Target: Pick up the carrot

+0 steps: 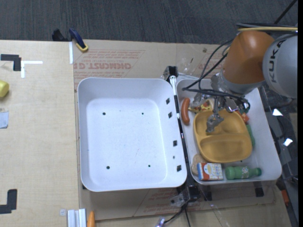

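In the right bin, a small orange piece with a green strip below it peeks out past the right rim of a yellow divided plate; this looks like the carrot, mostly hidden by the plate and the arm. My gripper hangs over the plate's upper left part, about a hand's width left of that orange piece. Nothing shows in its grasp. An orange-red sausage-shaped thing lies along the bin's left wall.
A small carton and a green bottle lie along the right bin's front wall. Yellow and red bits sit under the wrist. The left bin stands beside it. A yellow object rests at the bench's far left.
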You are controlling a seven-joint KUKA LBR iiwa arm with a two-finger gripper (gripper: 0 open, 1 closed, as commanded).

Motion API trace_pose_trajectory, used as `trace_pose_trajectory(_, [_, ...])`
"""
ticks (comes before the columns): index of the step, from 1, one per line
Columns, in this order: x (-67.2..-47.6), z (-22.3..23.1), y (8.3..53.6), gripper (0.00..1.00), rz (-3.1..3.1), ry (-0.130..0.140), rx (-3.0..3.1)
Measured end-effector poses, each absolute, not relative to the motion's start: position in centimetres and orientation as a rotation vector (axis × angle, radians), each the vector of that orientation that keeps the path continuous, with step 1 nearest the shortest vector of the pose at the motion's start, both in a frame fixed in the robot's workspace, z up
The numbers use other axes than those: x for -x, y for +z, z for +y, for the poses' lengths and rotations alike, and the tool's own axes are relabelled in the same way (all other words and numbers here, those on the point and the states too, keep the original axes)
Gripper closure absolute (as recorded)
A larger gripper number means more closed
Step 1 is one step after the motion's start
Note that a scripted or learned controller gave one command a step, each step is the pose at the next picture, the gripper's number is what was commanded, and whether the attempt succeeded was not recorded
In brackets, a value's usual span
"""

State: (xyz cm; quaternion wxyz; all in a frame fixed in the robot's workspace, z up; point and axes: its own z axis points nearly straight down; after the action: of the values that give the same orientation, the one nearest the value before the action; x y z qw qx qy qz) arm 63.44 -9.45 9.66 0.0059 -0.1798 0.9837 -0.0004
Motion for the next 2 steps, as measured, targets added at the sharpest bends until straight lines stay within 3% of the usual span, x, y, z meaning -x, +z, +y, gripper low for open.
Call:
trace_pose_trajectory(1, [-61.0, -9.0, 10.2, 0.0, 3.033, -0.01, 0.681])
trace_pose_trajectory(2, [-62.1, -12.4, 9.9, 0.0, 3.079, 0.008, 0.515])
